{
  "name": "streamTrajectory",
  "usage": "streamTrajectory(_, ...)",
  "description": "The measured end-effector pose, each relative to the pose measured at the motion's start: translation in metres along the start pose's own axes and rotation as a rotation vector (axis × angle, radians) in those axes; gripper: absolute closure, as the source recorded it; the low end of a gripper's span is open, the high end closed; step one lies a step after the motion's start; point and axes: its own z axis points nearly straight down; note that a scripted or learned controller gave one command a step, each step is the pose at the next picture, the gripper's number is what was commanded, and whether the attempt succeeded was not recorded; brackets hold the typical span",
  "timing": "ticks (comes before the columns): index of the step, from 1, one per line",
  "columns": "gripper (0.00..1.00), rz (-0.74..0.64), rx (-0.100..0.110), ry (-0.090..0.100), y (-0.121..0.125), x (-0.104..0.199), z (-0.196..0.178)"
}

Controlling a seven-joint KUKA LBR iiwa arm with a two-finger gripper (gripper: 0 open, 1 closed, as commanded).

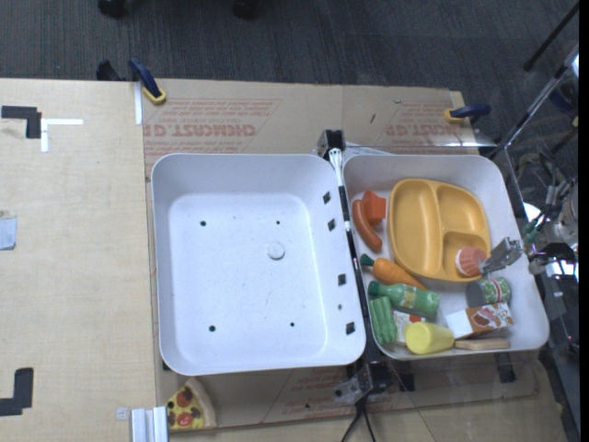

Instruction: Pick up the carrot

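Observation:
The carrot (401, 273) is orange with a green stub and lies slanted in the right bin (508, 190), just below the left rim of a yellow divided plate (433, 224). My gripper (502, 254) reaches in from the right and hovers at the plate's lower right corner, beside a small pink-red item (469, 261) in the plate's small compartment. It is well to the right of the carrot and not touching it. Nothing shows held in it.
Around the carrot lie two orange-red sausages (369, 217), a green bottle (406, 296), a green cucumber (382, 319), a yellow lemon (428, 338), a can (495, 290) and a small carton (488, 319). The left bin (166, 247) is white. A pizza slice (187, 408) lies outside.

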Motion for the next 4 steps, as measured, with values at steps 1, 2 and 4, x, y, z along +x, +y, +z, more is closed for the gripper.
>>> streamTrajectory(1,0.0,0.05,0.004,0.013,0.081,0.001,0.09)
streamTrajectory(2,1.0,0.053,0.002,-0.004,0.079,-0.007,0.081)
streamTrajectory(4,1.0,0.047,0.004,0.0,0.08,-0.004,0.073)
